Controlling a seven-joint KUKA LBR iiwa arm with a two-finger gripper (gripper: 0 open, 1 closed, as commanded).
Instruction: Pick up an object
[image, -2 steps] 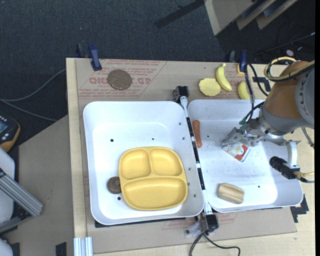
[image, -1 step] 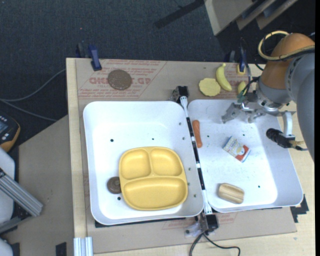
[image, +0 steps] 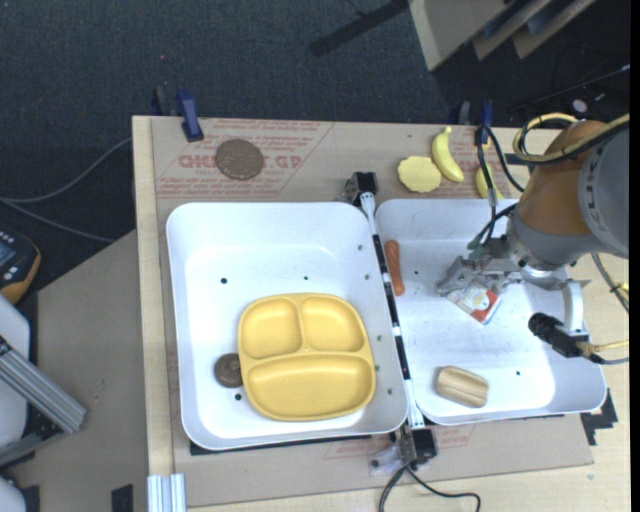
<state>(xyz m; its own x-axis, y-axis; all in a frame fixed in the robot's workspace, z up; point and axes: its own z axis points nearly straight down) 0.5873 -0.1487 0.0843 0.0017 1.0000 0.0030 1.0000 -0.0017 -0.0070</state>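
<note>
- Where the arm reaches in from the right, the gripper (image: 472, 278) hangs low over the right bin (image: 560, 395), its fingers right above a small red-and-white packet (image: 482, 302); whether they grip it, I cannot tell.
- That bin also holds an orange stick (image: 395, 267) and a tan block (image: 461, 386).
- In the left bin (image: 200, 300) lie a yellow tray (image: 304, 355) and a brown disc (image: 228, 371).
- A banana (image: 447, 156) lies on the counter (image: 150, 250).

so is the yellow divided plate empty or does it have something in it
Empty. The yellow divided plate in the left bin shows three bare compartments; the brown disc lies beside it.

Brown disc (image: 228, 371) half under yellow tray (image: 304, 355), arm (image: 585, 210) cut off right
</note>
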